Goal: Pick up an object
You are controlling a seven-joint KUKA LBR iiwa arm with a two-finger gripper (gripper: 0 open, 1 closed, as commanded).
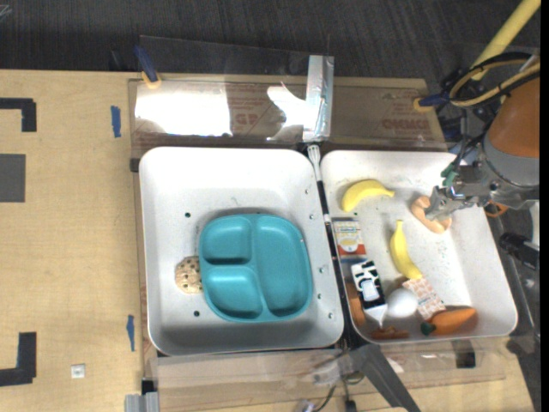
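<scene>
In the right bin (pixel 480 329) lie two yellow bananas, one at the back left (pixel 364 193) and one in the middle (pixel 401 251). A peach-coloured piece (pixel 431 214) rests near the back right. My gripper (pixel 448 196) hangs right over that piece, at its upper right edge, with the grey wrist and orange band behind it. Along the bin's left side sit a small orange and white box (pixel 346 237) and a black and white item (pixel 369 283). A white egg-like thing (pixel 399 304) and an orange carrot (pixel 452 318) lie at the front.
The left bin (pixel 163 178) holds a teal divided plate (pixel 255 265) with a cookie (pixel 188 275) at its left side. A clear plastic sheet and a cardboard wall stand behind both bins. Yellow and black cables hang at the upper right.
</scene>
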